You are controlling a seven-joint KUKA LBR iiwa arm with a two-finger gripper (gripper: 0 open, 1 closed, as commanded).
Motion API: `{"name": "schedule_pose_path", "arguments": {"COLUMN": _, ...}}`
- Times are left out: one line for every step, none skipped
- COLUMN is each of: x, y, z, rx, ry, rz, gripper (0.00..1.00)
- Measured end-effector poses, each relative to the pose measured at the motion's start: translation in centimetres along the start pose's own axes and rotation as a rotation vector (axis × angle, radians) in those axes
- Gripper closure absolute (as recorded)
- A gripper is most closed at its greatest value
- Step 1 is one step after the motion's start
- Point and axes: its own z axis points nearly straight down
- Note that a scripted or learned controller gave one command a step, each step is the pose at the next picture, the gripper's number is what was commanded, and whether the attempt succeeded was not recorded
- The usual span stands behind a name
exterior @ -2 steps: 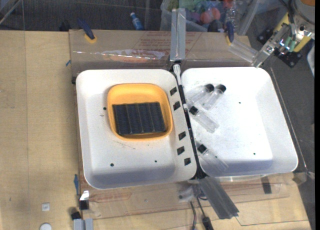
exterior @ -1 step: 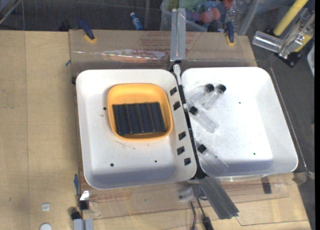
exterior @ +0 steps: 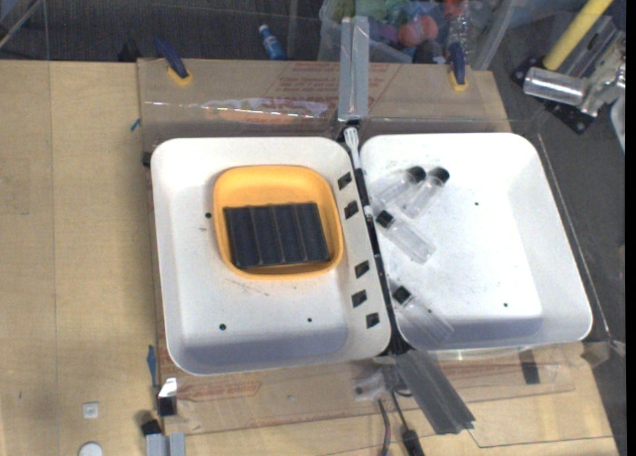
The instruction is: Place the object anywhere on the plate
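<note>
The left bin (exterior: 189, 315) holds an orange plate (exterior: 276, 184), and a dark ribbed slab (exterior: 276, 233) lies on it, covering most of its middle. Across the divider (exterior: 363, 245), the right bin (exterior: 517, 245) holds several clear vials with black caps (exterior: 417, 188), lying loose in its near-left part, close to the divider; they look like the objects to be moved. None is on the plate yet. At the upper right, a grey piece of the arm (exterior: 571, 86) sits well clear of both bins; whether the gripper is open or closed cannot be told. The pick seems not yet begun. Next the arm must reach over the right bin, take one vial, and carry it left across the divider.
</note>
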Motion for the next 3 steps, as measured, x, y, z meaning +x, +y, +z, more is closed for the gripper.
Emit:
{"name": "schedule_pose_path", "arguments": {"x": 0.3, "y": 0.0, "z": -4.8, "rx": -0.001, "ry": -0.001, "rz": -0.315, "gripper": 1.00}}
{"name": "schedule_pose_path", "arguments": {"x": -0.6, "y": 0.4, "z": -4.7, "rx": -0.002, "ry": 0.000, "rz": -0.411, "gripper": 1.00}}
{"name": "schedule_pose_path", "arguments": {"x": -0.9, "y": 0.5, "z": -4.7, "rx": -0.003, "ry": -0.001, "rz": -0.783, "gripper": 1.00}}
